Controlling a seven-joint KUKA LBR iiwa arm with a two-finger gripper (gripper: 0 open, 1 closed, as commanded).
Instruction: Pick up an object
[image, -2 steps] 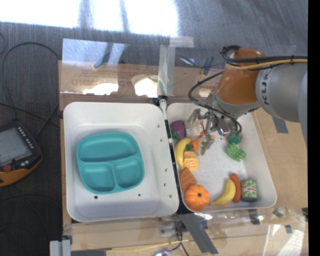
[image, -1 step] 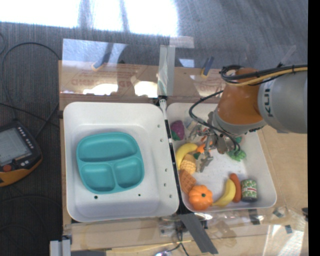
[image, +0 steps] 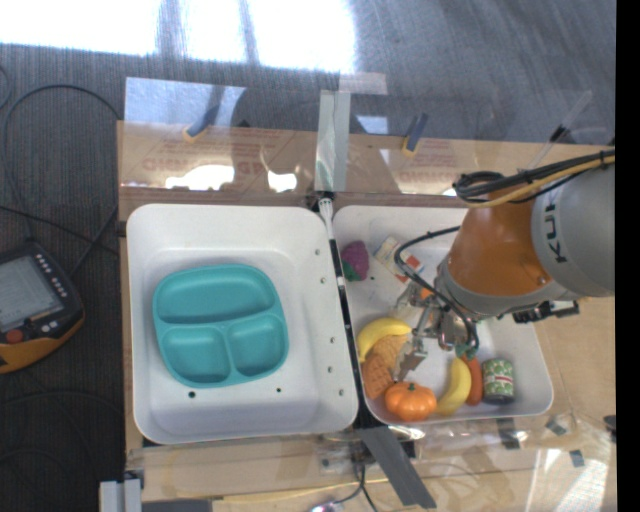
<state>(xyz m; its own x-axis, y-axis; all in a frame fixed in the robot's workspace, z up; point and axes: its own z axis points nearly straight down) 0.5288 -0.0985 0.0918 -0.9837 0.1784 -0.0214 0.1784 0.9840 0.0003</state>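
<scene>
Two bins: both shallow and white, side by side on the bench; left bin (image: 150, 250) at about 9 o'clock of the scene, right bin (image: 535, 385) at about 3 o'clock, their inner rims meeting along a centre seam.
Bench: pale wooden top (image: 260, 160), with clear plastic sheeting catching glare along the 12 o'clock edge and blue clips holding it.
Floor: dark grey ribbed carpet (image: 60, 150), a bright patch of light at 12 o'clock, black cables looping at 10 o'clock.
Pendant: a handheld control unit (image: 30, 300) with a screen and orange trim lying on the floor at 9 o'clock.
Left bin contents: a teal divided plate (image: 220, 322) with three compartments, lying flat in the middle.
Arm: grey with an orange band (image: 500, 250), reaching in from 3 o'clock over the right bin, cables running across its top.
Gripper (image: 425, 340): hanging low over the middle of the right bin; fingers spread apart, nothing pinched between them that I can make out.
Right bin contents: a purple object (image: 354, 260) at the bin's 11 o'clock; a yellow banana (image: 380, 332) just beside the fingers at their 9 o'clock; a tan waffle-like piece (image: 380, 368) below it; a small orange pumpkin (image: 410, 400) at 6 o'clock; a second banana (image: 458, 385), a carrot (image: 475, 380) and a green can (image: 498, 380) in a row toward 5 o'clock.
</scene>
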